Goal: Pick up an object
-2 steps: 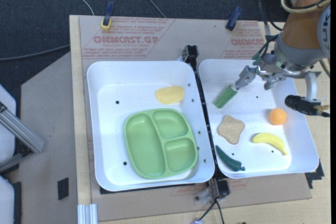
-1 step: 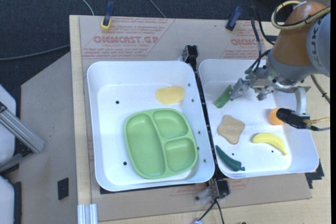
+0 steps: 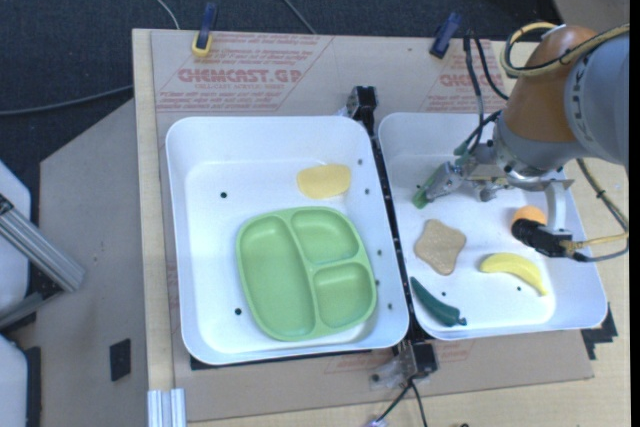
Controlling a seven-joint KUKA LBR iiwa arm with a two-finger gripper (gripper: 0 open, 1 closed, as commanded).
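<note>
Tabletop (image 3: 250, 65) carries two white bins side by side. Left bin (image 3: 200, 215) holds a green divided plate (image 3: 303, 272) toward its near side and a pale yellow piece (image 3: 323, 180) just beyond the plate, far side.

Right bin (image 3: 400, 140) holds the likely targets: tan bread slice (image 3: 440, 246) centre-left, banana (image 3: 515, 272) right of it, dark green pod (image 3: 437, 303) at the near-left corner, small orange ball (image 3: 529, 215) partly hidden under the arm (image 3: 570, 95).

Arm reaches in from the right, wrist hanging over the far half of the right bin. Jaws (image 3: 436, 185) point left, green-tipped, just beyond the bread slice; cannot tell whether they are apart or together. Nothing seen between them.

Judgement: approach step, no grasp made yet. The bread slice lies nearest. Next move calls for shifting slightly nearward over it, descending with jaws spread, then closing. A flat slice gives little edge; slipping off is the risk.
</note>
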